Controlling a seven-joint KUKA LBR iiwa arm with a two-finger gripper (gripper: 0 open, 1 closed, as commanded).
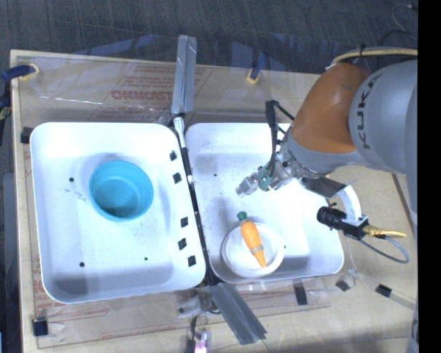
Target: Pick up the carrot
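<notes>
**A:** Camera view has your carrot [252, 243] lying in the small white bowl [231, 259], down at the near end of the right bin [320, 252], green top pointing up toward the hand [251, 184].

**B:** And the hand hangs over the middle of that same bin, above the carrot and apart from it. Nothing between the fingers that I can see. Open or closed, though? You can't tell from this slant, and neither can I.

**A:** So what bites you here? I'd say the bowl. The carrot sits on a curved floor, so if you come down off-centre, a finger likely clips the rim and tips the bowl or skids it.

**B:** The carrot is narrow and tapered too. Close across the thin tip and it may squirt out and roll.

**A:** The bowl also sits close to the bin's near wall, so room on that side looks tight.

**B:** Over in the left bin [59, 142], the blue bowl [120, 190] is well apart and no trouble to you.
</notes>
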